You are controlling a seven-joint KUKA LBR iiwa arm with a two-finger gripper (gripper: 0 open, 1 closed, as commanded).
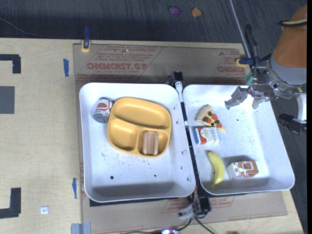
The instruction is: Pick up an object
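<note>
Right bin (273,130): pizza slice (209,116) left of claw (242,97).

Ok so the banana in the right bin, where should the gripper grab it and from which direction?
Probably at the middle of the banana, coming straight down, fingers closing across its narrow width. It lies flat, curved, running up-down in view, with a small carton close on its right, so the gripper should avoid that side's lower end.

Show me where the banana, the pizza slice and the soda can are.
banana (216,167), camera view, middle of its curved body.
pizza slice (209,116), camera view, its topped face.
soda can (102,110), camera view, its side.
</note>
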